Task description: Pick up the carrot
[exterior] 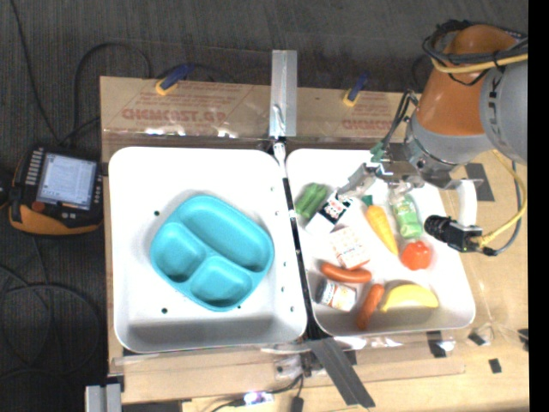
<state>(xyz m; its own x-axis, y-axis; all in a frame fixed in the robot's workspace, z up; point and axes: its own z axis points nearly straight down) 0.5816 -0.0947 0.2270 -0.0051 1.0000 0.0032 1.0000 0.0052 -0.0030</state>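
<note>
You have 2 white bins side by side on the table. The left bin [129, 316] carries a blue divided tray [212, 251], set at a slant near its middle.

The right bin [459, 303] is crowded. The carrot [381, 228] lies near the bin's middle, toward the far edge, its thick end pointing to the far edge and its tip toward the near edge. Just beside it on the right you see a clear bottle with green contents [407, 216], and a red tomato [416, 255] near that bottle's lower end. A small white carton [348, 247] sits just left of the carrot. A green pepper [311, 199] lies by the bin's left wall. Toward the near edge: 2 sausages [346, 273], a small jar [336, 294] and a yellow banana piece [410, 296].

The gripper [377, 174] hangs over the far edge of the right bin, just above the carrot's thick end. You cannot tell whether the jaws are apart or together; nothing visibly sits between them.
</note>
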